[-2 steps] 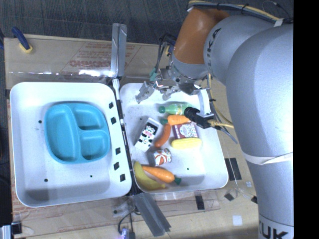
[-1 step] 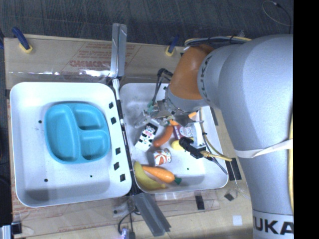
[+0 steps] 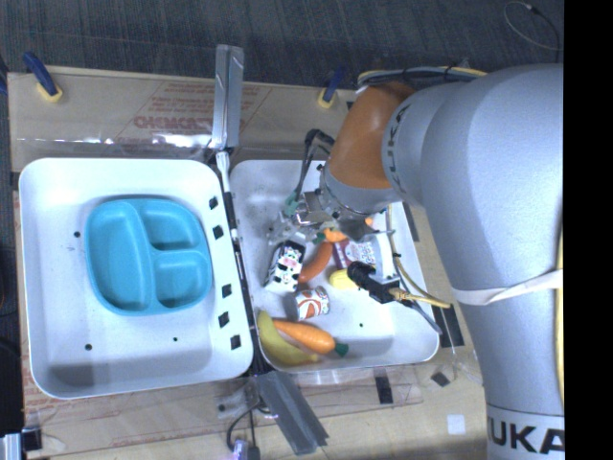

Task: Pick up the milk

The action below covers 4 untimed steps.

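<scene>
Bench [image 3: 115, 103] bearing two white bins [image 3: 48, 353]

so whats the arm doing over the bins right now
A grey KUKA arm reaches into the right bin, its gripper low among the toy groceries. The black-and-white milk carton lies just below the gripper and is not between its fingers, so nothing is picked up yet. Close by lie a carrot across a banana and a small red-and-white can. The left bin holds a blue divided tray.

2 bins [image 3: 38, 257], 1 tray [image 3: 148, 254], 2 carrots [image 3: 305, 334].
</scene>
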Each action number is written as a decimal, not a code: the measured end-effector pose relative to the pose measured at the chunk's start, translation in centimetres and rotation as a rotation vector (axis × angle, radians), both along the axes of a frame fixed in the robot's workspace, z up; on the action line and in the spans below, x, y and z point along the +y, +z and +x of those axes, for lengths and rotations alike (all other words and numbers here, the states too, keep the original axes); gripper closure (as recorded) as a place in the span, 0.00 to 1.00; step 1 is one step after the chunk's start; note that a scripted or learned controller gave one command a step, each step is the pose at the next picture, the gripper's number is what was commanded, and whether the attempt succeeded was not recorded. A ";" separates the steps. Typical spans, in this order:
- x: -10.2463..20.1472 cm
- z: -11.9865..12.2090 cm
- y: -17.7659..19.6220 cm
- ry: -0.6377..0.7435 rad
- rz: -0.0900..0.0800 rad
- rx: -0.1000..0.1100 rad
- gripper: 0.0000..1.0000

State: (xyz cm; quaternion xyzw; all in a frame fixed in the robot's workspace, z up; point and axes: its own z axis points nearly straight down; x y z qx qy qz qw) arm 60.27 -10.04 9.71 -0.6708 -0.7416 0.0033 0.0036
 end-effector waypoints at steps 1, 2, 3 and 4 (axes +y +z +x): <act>0.0 0.0 0.8 0.004 -0.001 0.003 1.00; -0.9 1.6 -0.7 -0.084 -0.002 -0.009 1.00; -3.5 2.9 -0.7 -0.252 -0.001 -0.007 1.00; -3.3 3.0 0.2 -0.245 -0.001 -0.006 1.00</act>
